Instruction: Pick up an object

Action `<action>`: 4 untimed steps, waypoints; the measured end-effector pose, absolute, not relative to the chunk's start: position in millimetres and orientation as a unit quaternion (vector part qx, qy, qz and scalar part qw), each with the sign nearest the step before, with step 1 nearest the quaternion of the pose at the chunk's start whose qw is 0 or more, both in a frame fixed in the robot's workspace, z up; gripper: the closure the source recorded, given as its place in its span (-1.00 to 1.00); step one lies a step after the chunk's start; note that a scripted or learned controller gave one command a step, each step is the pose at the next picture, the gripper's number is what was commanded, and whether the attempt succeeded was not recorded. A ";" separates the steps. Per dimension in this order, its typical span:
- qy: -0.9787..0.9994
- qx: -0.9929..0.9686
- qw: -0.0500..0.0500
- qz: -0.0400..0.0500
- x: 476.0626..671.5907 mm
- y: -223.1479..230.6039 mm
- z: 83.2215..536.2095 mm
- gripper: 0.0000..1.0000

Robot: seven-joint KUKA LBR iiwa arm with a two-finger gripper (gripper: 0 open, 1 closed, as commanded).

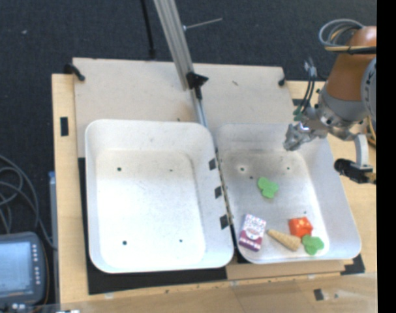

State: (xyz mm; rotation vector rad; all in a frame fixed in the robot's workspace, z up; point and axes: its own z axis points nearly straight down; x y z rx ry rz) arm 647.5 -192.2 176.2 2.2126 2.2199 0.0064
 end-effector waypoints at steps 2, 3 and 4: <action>0.709 0.705 0.004 0.002 650.6 -190.6 285.7 1.00; 0.709 0.705 0.001 0.001 633.0 -136.2 290.3 1.00; 0.710 0.705 0.000 0.001 617.3 -78.9 290.7 1.00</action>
